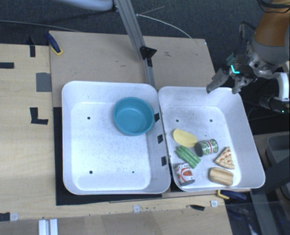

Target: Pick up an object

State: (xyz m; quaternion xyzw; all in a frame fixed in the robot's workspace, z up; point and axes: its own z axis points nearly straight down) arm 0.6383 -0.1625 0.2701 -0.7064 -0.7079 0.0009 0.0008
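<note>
Well apart: fingers [225,84] spread; green can [206,147] below.

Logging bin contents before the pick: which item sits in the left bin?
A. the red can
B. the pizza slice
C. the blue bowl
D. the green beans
C: the blue bowl sits alone in the left bin, while the other small items lie clustered in the right bin.

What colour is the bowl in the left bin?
Blue; the bowl shows plainly in the camera view, against the white left bin.
</note>
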